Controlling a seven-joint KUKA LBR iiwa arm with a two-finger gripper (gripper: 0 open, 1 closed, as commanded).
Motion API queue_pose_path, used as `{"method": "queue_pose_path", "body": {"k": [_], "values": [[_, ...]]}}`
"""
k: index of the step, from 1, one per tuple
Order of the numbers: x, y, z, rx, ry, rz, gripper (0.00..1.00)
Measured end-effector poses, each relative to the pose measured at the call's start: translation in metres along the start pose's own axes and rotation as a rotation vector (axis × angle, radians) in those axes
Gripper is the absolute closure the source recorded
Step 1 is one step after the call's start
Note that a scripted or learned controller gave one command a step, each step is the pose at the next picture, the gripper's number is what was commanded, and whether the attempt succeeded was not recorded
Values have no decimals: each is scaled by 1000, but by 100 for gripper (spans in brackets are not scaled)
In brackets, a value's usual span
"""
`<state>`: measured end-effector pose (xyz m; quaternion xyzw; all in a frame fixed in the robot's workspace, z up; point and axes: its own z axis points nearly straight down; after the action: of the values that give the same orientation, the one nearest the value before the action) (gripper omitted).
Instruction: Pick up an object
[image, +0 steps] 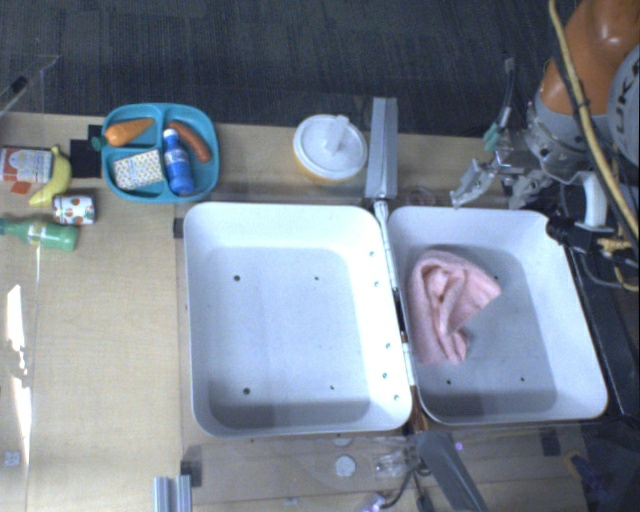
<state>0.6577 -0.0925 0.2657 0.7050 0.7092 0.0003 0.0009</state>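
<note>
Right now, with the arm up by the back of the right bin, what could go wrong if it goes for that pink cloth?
1. The pink cloth is soft and bunched, so a pinch may catch only a fold and slip off.
2. It lies near the right bin's left wall, so a descent could clip the rim.
3. The gripper hovers over the bin's back edge and may graze it moving in.

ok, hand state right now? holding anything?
Hand: fingers spread open, holding nothing, over the far rim of the right bin. The pink cloth lies loose in that bin.
</note>
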Motion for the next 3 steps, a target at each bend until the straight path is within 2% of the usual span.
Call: {"method": "queue_pose_path", "body": {"k": [1, 2, 3], "values": [[-14, -25, 168, -3, 1, 52, 0], [-20, -80, 173, -16, 0, 37, 0], [1, -129, 173, -21, -2, -90, 0]]}}
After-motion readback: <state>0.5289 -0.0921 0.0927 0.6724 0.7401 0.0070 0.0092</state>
